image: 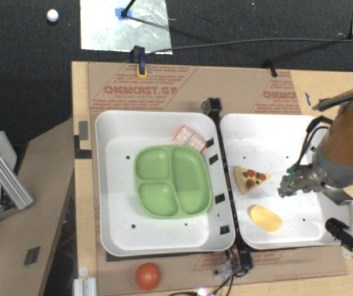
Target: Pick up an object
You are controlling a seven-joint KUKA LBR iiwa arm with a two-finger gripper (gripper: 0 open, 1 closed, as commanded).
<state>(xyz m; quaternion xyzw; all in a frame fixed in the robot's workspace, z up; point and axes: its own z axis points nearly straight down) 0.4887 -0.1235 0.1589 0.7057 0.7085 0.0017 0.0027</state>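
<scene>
camera view: arm [348, 147] angles claw [290, 187] down over right bin [268, 128].

The bench [164, 85] carries 2 white bins, left [111, 165] and right [268, 125], touching, plus an orange ball [148, 275].

A red ball [148, 275] lay on the bench [244, 85] below the left bin; a small white ball [53, 15] sat far upper left.

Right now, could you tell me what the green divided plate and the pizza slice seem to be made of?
Green divided plate: probably moulded plastic, with an even colour and a soft sheen on its rounded ridges. Pizza slice: likely a plastic or rubber toy, with flat painted-looking toppings; its exact material is unclear.
</scene>
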